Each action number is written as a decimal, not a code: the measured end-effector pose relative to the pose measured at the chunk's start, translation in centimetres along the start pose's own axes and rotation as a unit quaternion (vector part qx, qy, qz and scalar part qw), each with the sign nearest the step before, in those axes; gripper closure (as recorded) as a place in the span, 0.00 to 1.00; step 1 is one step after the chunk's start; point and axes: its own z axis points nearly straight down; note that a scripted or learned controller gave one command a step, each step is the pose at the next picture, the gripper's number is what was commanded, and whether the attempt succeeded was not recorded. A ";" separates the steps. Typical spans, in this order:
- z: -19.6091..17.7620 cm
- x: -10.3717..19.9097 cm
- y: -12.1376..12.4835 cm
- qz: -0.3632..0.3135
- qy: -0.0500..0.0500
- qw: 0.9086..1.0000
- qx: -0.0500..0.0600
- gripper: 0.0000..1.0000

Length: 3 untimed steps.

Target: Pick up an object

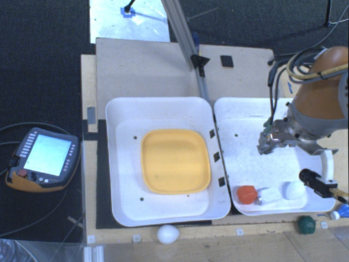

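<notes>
My gripper hangs over the middle of the right bin, reaching in from the right. It stands apart from the objects, with bare bin floor under it. Along the right bin's front wall lie a red rounded object, a small white block touching it, and a white rounded object further right. A yellow square plate lies flat in the middle of the left bin.
On the bench in front of the bins lie a white egg-shaped object and a dark green ball. A grey pole slants down to the divider at the back. A teach pendant rests on the floor at the left.
</notes>
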 end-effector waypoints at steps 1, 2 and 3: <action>0.9 5.5 0.4 0.000 0.000 1.000 0.000 1.00; -0.4 11.0 0.7 0.000 0.000 1.000 0.000 1.00; -0.1 15.4 1.2 0.000 0.000 1.000 0.000 1.00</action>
